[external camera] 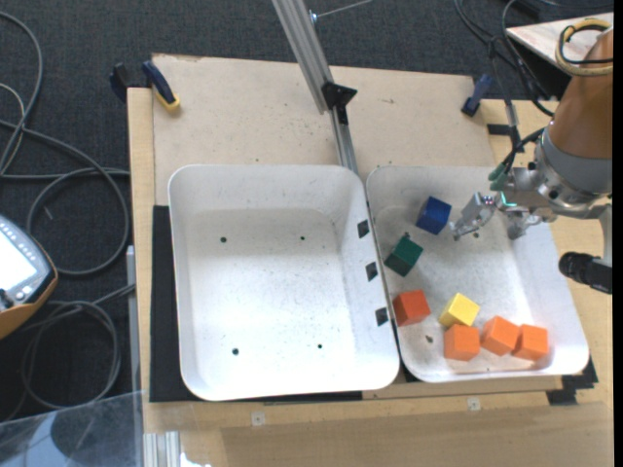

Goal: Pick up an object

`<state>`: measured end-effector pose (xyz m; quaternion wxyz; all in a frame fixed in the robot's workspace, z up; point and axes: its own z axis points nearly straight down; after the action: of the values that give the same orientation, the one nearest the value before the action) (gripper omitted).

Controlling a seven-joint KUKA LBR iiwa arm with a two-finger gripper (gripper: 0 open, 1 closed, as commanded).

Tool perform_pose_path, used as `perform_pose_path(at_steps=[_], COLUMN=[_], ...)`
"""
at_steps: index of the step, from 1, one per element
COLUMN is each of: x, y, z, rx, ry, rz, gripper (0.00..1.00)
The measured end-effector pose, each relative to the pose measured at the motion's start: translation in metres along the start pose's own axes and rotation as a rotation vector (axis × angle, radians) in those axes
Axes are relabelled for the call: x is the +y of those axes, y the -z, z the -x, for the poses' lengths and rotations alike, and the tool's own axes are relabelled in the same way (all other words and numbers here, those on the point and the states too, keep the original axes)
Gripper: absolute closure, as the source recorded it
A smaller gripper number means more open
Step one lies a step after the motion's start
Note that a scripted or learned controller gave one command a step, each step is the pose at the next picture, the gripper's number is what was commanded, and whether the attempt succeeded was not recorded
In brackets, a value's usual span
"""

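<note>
Orange blocks (501,339) sat along the right bin's (574,353) near wall. Above that bin, my claw (494,214) hung with fingers spread, gripping nothing, just beside the blue block (433,214).

Light fell evenly and fairly bright. The left bin (268,280) glared pale white, with soft shadow under its near rim. Blocks in the right bin (487,290) cast short, faint shadows. Focus was slightly soft throughout.
</note>
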<state>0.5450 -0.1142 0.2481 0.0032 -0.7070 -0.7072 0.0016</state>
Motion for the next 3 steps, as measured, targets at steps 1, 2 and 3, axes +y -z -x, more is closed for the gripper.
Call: perform_pose_path(at_steps=[1, 2, 3], x=[0.001, 0.005, 0.003], y=[0.003, -0.06, -0.102], z=[0.0, -0.001, -0.001], rx=[-0.001, 0.0, 0.0], ry=[0.0, -0.001, -0.001], rz=[0.006, -0.001, 0.0], gripper=[0.0, 0.0, 0.0])
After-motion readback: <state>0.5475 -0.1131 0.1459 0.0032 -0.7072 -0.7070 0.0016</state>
